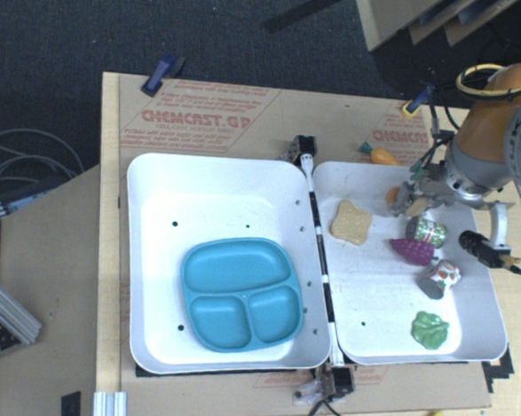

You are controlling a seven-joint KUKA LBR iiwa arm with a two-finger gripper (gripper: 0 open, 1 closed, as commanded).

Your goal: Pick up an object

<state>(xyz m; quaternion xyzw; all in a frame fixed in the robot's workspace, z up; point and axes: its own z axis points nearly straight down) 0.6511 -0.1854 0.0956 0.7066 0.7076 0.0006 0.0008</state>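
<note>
I find the gripper [412,197] low at the far edge of the right bin [474,338]; whether it stands apart or together I cannot tell from this slant. No item is seen held. Nearest candidates: a can [427,230] just below it, grapes [412,250] touching that can, and toast [351,222] to its left, lying apart. A second can [440,276] and a green piece [429,329] lie further toward the near rim. I judge the toast the cleaner pick: isolated, flat. I would centre over it and descend straight, avoiding the clustered can and grapes.
</note>
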